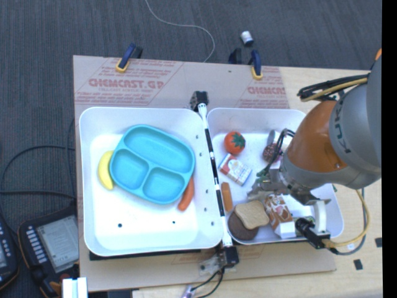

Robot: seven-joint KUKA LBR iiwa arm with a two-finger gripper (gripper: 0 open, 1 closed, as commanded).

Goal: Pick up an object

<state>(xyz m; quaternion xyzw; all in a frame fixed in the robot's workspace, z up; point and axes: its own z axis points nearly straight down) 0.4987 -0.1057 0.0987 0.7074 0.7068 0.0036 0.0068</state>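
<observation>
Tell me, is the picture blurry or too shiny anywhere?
In the camera view the light is soft and even: the blue tray, banana and tomato look sharp; the tray throws only a faint shadow on the left bin; the arm close to the camera looks a bit soft; no strong glare.

I've got two bins side by side on the bench. In the left bin (pixel 87 166), a divided tray (pixel 152 163) sits in the middle, a banana (pixel 105 171) tucked against its left edge, a carrot (pixel 186 195) at its near right corner. Over in the right bin (pixel 248 113), a tomato (pixel 234 142) lies toward the far left, a small carton (pixel 236 170) just nearer than it, a sausage (pixel 227 198) by the left wall. A slice of bread (pixel 250 214) rests on a round cookie (pixel 240 230) at the near edge. The arm (pixel 332 141) hangs over the bin's right half.
</observation>
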